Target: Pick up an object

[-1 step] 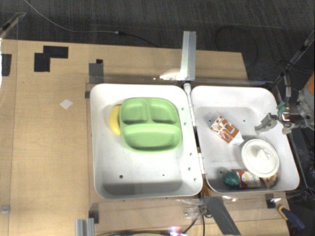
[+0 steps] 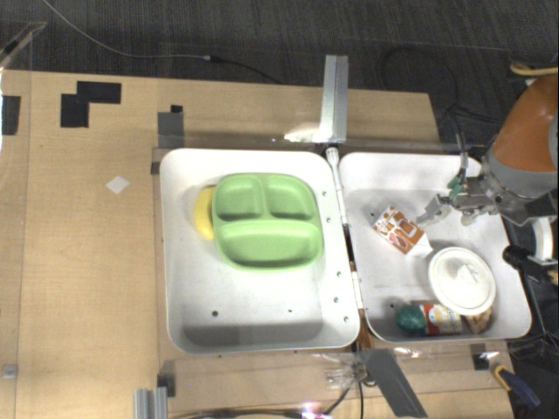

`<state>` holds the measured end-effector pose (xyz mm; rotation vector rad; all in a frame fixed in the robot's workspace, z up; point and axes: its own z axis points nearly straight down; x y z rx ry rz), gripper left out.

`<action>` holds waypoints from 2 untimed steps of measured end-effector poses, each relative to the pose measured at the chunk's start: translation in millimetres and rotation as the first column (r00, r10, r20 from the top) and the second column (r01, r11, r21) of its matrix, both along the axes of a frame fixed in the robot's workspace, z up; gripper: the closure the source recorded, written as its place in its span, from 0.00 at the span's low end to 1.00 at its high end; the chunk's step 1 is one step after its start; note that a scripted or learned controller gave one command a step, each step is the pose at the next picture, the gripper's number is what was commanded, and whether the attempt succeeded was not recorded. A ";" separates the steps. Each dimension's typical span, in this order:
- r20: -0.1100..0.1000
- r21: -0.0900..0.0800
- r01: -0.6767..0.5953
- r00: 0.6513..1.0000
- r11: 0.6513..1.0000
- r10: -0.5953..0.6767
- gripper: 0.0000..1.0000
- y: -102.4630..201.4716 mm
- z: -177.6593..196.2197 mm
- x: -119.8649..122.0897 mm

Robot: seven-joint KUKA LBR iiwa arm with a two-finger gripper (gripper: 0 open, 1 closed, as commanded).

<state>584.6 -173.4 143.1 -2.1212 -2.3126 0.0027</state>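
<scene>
My gripper (image 2: 450, 213) hangs open over the right bin (image 2: 515, 321), near its far right side, with nothing between its fingers. Just left of it, and a little nearer, an orange and white snack packet (image 2: 398, 230) lies on the bin floor. A white round bowl (image 2: 461, 278) sits below the gripper, towards the front. At the front wall a bottle with a green cap (image 2: 428, 319) lies on its side. The left bin (image 2: 253, 321) holds a green divided plate (image 2: 265, 219), and a yellow object (image 2: 203, 214) peeks out from under its left edge.
The grey arm with its orange band (image 2: 531, 142) comes in from the right above the right bin's rim. A metal post (image 2: 335, 99) stands behind the gap between the bins. Wooden bench top (image 2: 79, 260) spreads to the left.
</scene>
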 end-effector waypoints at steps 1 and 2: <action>-0.002 0.001 -0.003 1.000 1.000 0.003 1.00 0.6 7.7 1.3; -0.002 0.001 -0.003 1.000 1.000 0.003 0.00 0.6 7.6 1.3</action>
